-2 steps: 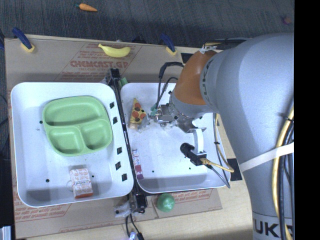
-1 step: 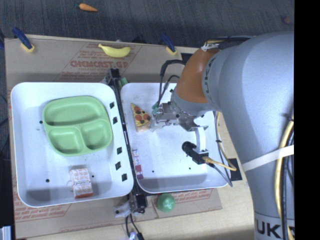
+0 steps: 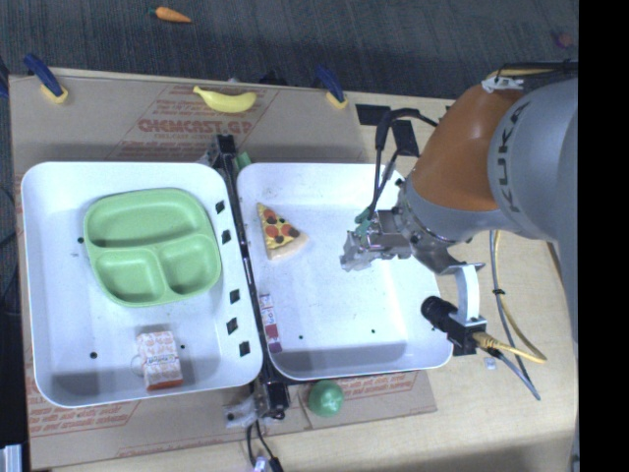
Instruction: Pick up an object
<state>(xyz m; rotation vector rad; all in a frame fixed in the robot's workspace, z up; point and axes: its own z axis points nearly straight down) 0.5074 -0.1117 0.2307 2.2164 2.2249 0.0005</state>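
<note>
Over right bin (image 3: 324, 357) | fingers (image 3: 356, 254) blurred, spread unclear | pizza slice (image 3: 277, 230) lies apart, leftward

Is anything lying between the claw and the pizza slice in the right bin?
No. The claw hangs over the right bin, and only bare white floor separates it from the pizza slice.

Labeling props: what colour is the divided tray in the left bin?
Light green divided tray, clearest in the camera view.

I see the cardboard-covered bench (image 3: 197, 126) carrying two white bins (image 3: 39, 293), a banana (image 3: 225, 97) and a green ball (image 3: 325, 397).
</note>
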